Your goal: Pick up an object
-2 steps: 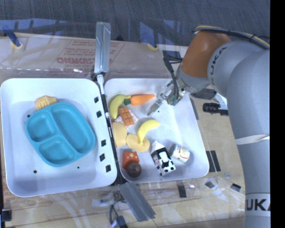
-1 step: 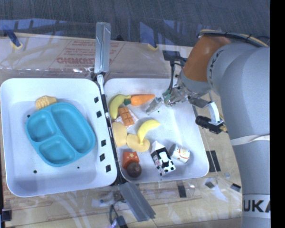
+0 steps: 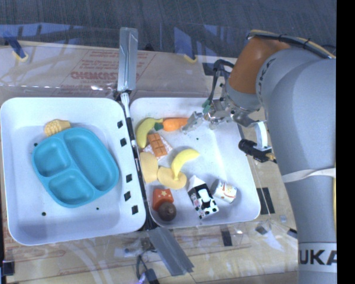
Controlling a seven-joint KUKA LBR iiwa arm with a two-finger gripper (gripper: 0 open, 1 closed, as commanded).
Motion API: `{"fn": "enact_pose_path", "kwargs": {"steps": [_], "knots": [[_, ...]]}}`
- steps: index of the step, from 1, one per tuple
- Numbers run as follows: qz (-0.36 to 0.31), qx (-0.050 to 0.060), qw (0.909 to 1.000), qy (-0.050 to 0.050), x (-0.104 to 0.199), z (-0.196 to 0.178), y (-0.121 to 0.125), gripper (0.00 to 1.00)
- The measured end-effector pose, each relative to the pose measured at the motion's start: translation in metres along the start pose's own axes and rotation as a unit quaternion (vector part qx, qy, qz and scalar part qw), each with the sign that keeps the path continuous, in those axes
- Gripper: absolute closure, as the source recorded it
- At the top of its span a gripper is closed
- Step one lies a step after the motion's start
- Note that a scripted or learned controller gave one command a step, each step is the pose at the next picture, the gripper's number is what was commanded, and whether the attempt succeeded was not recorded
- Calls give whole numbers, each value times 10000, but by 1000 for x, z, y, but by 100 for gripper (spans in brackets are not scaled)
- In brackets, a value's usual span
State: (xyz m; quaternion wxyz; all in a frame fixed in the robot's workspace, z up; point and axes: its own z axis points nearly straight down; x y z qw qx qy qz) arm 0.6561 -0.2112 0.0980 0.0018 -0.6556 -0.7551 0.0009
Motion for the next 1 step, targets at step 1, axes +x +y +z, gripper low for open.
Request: {"fn": "enact_pose_path", "kwargs": {"steps": [1], "knots": [[-963, 10, 9953, 4, 49, 9, -24, 0]]}}
